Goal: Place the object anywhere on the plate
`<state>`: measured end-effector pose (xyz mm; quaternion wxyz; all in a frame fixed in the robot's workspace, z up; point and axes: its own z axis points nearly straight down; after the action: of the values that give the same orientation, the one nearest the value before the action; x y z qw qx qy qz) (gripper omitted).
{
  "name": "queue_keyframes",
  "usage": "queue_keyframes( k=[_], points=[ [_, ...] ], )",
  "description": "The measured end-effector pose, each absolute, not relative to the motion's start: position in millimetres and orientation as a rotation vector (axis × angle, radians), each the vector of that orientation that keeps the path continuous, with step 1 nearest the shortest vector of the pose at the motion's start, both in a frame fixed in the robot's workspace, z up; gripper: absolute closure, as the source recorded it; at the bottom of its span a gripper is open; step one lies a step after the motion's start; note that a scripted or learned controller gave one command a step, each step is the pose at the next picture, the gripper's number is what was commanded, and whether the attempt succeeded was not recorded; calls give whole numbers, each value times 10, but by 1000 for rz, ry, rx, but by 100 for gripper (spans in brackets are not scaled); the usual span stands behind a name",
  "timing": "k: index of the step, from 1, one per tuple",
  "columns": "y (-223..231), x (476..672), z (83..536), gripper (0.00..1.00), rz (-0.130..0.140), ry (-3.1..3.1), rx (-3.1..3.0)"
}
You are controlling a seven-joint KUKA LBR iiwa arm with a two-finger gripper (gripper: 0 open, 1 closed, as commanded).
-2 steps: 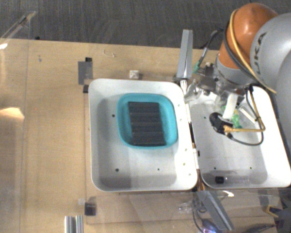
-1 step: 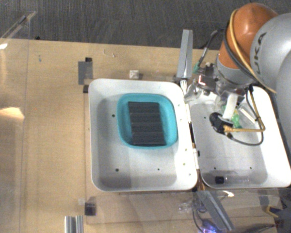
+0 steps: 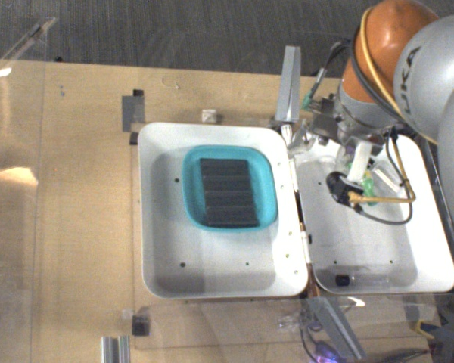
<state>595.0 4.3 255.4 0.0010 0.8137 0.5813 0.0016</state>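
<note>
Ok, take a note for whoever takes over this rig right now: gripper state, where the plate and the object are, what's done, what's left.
Gripper: above the upper left corner of the right bin; open or shut cannot be told.
Dark ridged block: lying flat on the teal plate, in the left bin.
Done: the block appears to be placed on the plate.
Left: probably nothing but a check.

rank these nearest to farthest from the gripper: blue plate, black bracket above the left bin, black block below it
From the gripper, at the right bin upper left corner:
1. blue plate, inside the left bin
2. black bracket, off that bin's upper left corner
3. black block, bench's lower left
</note>
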Motion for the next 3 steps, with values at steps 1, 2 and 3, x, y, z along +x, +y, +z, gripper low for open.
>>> queue_keyframes(
  k=[1, 2, 3],
  points=[
    [44, 5950, 2553, 0, 5, 1825, 2555],
    [44, 5950, 2553, 0, 5, 1825, 2555],
    [44, 5950, 2553, 0, 5, 1825, 2555]
  ],
)
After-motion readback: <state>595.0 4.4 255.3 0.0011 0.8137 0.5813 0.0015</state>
